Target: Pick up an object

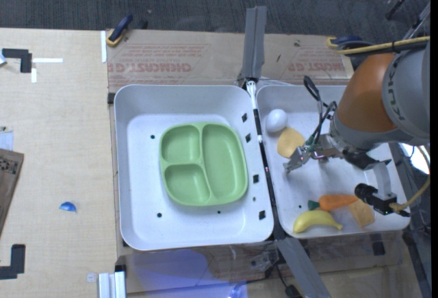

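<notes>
While the gripper (295, 163) hangs low in the right bin (301, 101), its fingers are too small and foreshortened for me to tell whether the jaws stand open or closed, and nothing is visibly held between them. The nearest candidate is the yellow wedge-shaped piece (289, 142), just above and a little left of the jaws, with the white ball (275, 120) beyond it, farther up. Below the jaws and well apart lie the banana (316, 222), the carrot (335, 202) touching its upper end, and a tan block (363, 214) to their right.

To do the step well, I judge the arm should centre over one piece, come straight down, and close only when the piece sits between the fingers; the wedge looks flat and may slip. The ball could roll away. The bin wall stands near the wedge, to the jaws' left. Farther left, the other bin (130, 153) holds a green divided tray (204, 164).
</notes>
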`<state>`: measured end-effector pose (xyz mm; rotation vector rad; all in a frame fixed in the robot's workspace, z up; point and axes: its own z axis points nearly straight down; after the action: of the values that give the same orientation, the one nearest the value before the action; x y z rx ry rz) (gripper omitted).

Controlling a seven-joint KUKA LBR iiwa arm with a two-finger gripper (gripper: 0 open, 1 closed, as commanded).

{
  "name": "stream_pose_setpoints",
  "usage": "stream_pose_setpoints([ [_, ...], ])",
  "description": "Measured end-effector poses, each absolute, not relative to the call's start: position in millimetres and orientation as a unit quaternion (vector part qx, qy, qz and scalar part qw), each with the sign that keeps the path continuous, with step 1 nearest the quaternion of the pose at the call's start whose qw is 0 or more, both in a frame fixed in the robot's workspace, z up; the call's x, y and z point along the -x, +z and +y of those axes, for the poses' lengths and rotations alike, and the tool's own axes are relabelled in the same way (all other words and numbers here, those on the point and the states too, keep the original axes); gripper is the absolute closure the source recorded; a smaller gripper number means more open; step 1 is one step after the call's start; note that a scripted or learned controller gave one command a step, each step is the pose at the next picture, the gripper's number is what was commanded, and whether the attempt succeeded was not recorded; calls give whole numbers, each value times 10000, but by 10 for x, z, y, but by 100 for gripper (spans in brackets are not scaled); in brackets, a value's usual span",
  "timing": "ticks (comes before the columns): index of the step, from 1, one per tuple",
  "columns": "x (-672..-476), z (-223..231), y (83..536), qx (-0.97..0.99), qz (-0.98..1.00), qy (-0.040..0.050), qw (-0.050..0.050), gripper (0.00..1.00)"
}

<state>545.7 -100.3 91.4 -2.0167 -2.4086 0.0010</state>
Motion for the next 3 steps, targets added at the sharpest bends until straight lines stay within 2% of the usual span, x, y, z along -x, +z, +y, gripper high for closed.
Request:
stream_pose_setpoints([
  [1,-5686,-1284,1172,6760,-7369,6,-4,0],
  [2,-4825,-1561,910,6661,-7459,7,11,0],
  [3,-4775,-1362,912,5512,-8344,1,6,0],
])
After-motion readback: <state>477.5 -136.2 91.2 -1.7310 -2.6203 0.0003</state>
